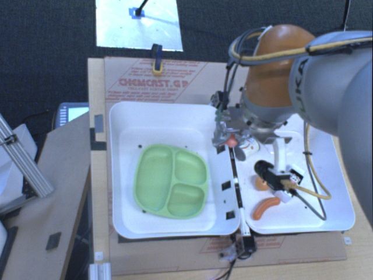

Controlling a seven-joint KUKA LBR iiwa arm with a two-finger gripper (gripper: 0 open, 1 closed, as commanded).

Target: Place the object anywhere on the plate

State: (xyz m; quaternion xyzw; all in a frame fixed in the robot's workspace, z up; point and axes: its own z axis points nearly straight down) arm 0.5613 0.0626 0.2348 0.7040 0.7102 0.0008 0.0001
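Observation:
A light green plate (171, 181) with three compartments lies in the left bin (125, 214). My gripper (231, 137) hangs over the seam between the two bins, just right of the plate's upper right corner. It is shut on a small red-orange object (232, 140) that shows between the metal fingers. Nothing lies on the plate.
In the right bin (335, 214) an orange sausage-shaped piece (265, 207) lies near the front edge. Another orange piece (260, 183) sits partly hidden further back, with a small white item (252, 147) near the gripper. The arm's bulk covers the right bin's far side.

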